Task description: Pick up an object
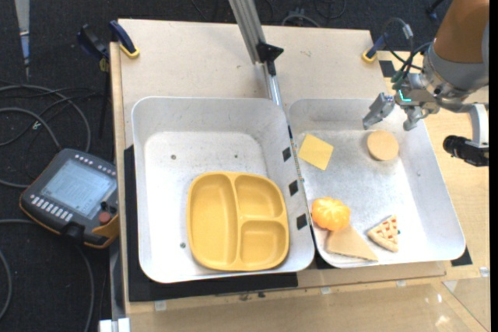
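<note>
Objects for picking all sit in the right bin [436, 190] as I watch: five of them by my count. One round tan disc [383, 145], like a cookie or small bun, lies near the bin's far side. One flat yellow square [316, 152], which I read as a cheese slice, lies toward the bin's left wall, tilted like a diamond. One orange fruit [330, 214], a tangerine by the look of it, sits nearer the front, close to the divide between the bins. One tan wedge [349, 245] touches the tangerine's lower right side, and one small pizza slice [384, 233] lies just beside the wedge, near the front right corner.

Over in the left bin [156, 167] I see a single thing: one yellow divided tray [237, 221] with three compartments, resting toward the front right of that bin. So two white bins, side by side on the bench [194, 50].

My arm [459, 43] comes in from the right, and the gripper [395, 111] hangs over the far right corner of the right bin, just above and beside the tan disc. Its two fingers [378, 111] are spread apart with nothing between them, and I cannot say whether they touch the disc.

Two clamps with yellow tips sit at the bench's far corners, and a slanted metal pole [241, 0] crosses the far side. A teach pendant [71, 197] lies on the floor left of the bench.
</note>
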